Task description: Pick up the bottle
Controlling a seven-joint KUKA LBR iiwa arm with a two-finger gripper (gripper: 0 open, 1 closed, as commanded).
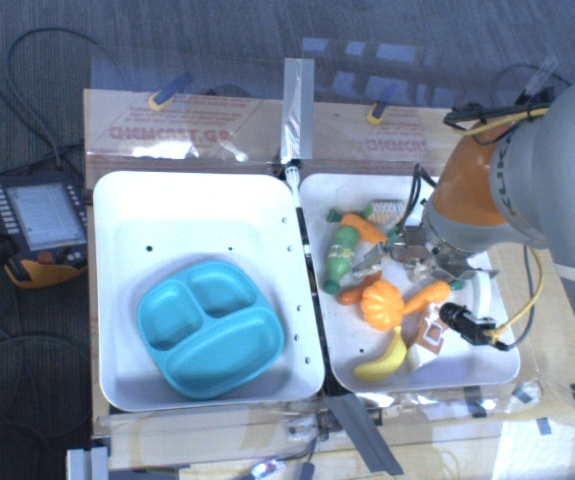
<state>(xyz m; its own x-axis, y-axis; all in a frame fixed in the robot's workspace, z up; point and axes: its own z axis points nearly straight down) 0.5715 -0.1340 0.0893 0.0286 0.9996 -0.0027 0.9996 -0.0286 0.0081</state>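
1. Camera view, nearest edge first, taking the right bin [507, 368] as the landmark; along its near wall lies a yellow banana [385, 360], and just beside that a small brown-and-white packet [430, 334].
2. Toward the middle of the right bin sits an orange pumpkin-like toy [379, 303], with an orange carrot [429, 294] touching its right side.
3. Left of the right bin, across the divider, the left bin [117, 218] bears a blue divided plate [210, 325]; it plays no part in the job.
4. In the left part of the right bin, close by its left wall, lies the green bottle [341, 253]; it rests on its side, long axis running near to far with a slight lean; I judge the far end to be the cap, with another carrot [364, 227] touching it there.
5. The tool [399, 249] hangs over the middle of the right bin, just right of the bottle and near it; whether it is open or closed I cannot tell, the wrist hiding it.
6. My judgement: the bottle lies to the tool's left, so the move wanted is a short shift toward the left wall, with the grasp set across the bottle's long axis; crowding by carrot and pumpkin could spoil it.
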